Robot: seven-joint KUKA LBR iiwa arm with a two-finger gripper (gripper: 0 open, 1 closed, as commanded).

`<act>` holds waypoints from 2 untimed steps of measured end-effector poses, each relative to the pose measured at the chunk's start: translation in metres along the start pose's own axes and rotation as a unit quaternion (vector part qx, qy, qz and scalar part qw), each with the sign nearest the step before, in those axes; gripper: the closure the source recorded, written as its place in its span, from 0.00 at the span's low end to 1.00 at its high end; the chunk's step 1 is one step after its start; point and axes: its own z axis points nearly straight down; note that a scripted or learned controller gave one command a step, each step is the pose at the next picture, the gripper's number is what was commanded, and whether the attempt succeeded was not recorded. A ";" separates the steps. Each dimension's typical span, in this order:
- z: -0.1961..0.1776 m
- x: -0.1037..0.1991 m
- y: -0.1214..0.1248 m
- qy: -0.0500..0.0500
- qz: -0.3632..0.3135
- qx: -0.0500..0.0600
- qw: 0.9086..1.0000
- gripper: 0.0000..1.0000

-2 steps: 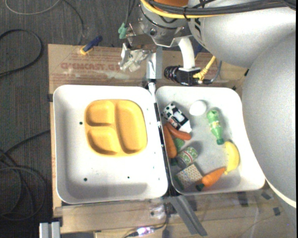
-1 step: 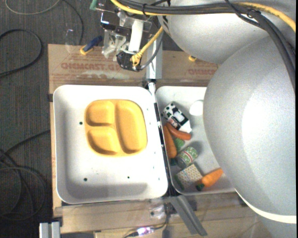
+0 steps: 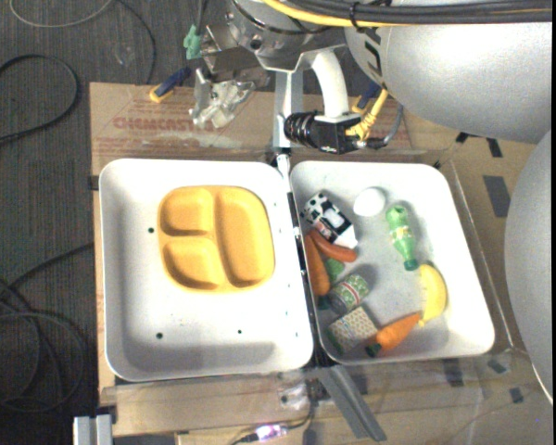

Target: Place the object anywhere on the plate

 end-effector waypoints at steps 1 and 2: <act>0.000 0.000 0.000 0.000 0.000 0.000 1.000 0.00; -0.009 0.001 0.001 -0.002 0.000 0.000 1.000 1.00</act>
